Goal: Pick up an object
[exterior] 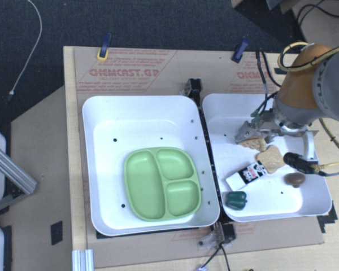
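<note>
Dark green pepper (235,199) lies glossy, squat; tool (254,130) grip state unclear.

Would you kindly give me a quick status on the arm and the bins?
Gripper low in right bin, over the bread. Nothing seen held. Pepper, box, brown lump loose nearby. Green tray in left bin.

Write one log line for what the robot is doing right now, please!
tool low in right bin | over bread slices | green pepper untouched | grasp unconfirmed
</note>
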{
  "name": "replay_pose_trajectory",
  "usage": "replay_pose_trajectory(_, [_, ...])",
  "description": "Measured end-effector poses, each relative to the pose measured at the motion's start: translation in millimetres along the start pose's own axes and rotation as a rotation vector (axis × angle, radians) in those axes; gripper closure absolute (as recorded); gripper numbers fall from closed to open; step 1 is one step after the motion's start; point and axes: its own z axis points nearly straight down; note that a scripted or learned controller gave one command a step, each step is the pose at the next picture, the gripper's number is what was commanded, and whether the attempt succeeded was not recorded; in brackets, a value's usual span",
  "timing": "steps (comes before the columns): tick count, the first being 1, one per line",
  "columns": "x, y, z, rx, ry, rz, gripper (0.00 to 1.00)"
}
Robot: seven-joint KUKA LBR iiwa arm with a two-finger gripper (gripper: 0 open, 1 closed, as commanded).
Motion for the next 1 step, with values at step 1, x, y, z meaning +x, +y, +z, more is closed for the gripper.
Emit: replay_pose_trajectory(1, [-0.4, 2.5, -15.4, -0.010, -0.002, 0.000, 1.00])
